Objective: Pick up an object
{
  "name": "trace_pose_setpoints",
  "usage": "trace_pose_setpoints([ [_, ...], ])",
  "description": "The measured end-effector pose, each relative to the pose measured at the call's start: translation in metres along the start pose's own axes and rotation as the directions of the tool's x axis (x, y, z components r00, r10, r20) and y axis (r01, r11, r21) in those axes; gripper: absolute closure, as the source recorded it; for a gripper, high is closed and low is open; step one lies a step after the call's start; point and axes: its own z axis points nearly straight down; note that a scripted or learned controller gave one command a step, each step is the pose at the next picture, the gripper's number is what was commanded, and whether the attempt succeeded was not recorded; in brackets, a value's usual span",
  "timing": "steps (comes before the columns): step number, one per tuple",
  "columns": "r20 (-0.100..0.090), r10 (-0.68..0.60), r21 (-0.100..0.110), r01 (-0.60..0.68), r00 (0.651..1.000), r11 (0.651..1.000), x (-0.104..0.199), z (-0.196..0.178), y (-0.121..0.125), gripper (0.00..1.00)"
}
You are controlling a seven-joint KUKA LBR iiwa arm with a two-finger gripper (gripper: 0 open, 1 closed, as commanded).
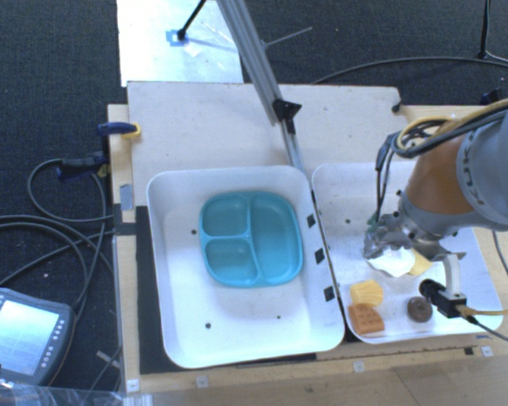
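Far to the pincer's left, off the bench [201, 125], a handheld control pendant [25, 331] lies on the dark floor among looping black cables [51, 226]. Closer, but still well to the left of the pincer, the left bin [179, 325] carries a teal divided plate [251, 240] with three compartments. A grey pole [257, 60] slants down from the top to the seam between the bins.

The pincer [393, 247] hangs low inside the right bin [345, 195], near its middle, at the end of the arm [465, 178]. Whether it is released or clenched cannot be told.

A white crumpled object [395, 264] lies directly under the pincer, seemingly touching it, though no grasp can be made out. A yellow piece [421, 265] peeks out just to its right. Nearer the front rim, below-left of the pincer, sit a yellow block [367, 292] and an orange waffle-like block [367, 319], touching each other. A brown round object [419, 309] rests below-right of the pincer.
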Motion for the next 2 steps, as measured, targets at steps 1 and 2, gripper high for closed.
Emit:
trace_pose_setpoints([
  [1,0.0,-0.004,0.0,0.004,1.0,1.0,-0.001,-0.043,0.002,1.0],
  [2,0.001,-0.005,-0.002,0.005,1.0,1.0,-0.004,-0.087,0.007,1.0],
])
